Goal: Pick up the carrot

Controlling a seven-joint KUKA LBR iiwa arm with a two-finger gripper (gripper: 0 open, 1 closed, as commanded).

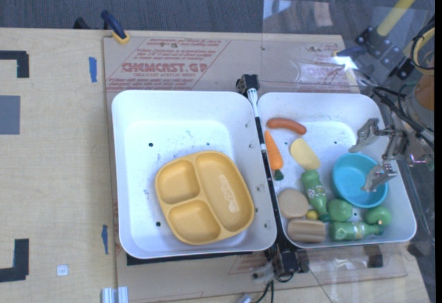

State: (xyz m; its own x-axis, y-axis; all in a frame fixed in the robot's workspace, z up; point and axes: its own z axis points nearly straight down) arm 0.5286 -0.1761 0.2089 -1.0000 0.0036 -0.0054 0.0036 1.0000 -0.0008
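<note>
The carrot (273,151) is small and orange, with its green top pointing toward the front. It lies in the right bin (331,110) against that bin's left wall, just below a red-brown sausage (286,125). My gripper (374,154) hangs at the right side of the same bin, over the upper right rim of a blue bowl (355,181). It is open, with nothing between its fingers (367,132). It stands well to the right of the carrot, with a pale yellow piece (304,154) lying between them.
The left bin (173,119) holds a yellow divided plate (203,195). Near the carrot lie a green bottle (315,188), a tan potato (293,203), a bread piece (306,230) and green vegetables (352,226). Cables and the arm crowd the right edge.
</note>
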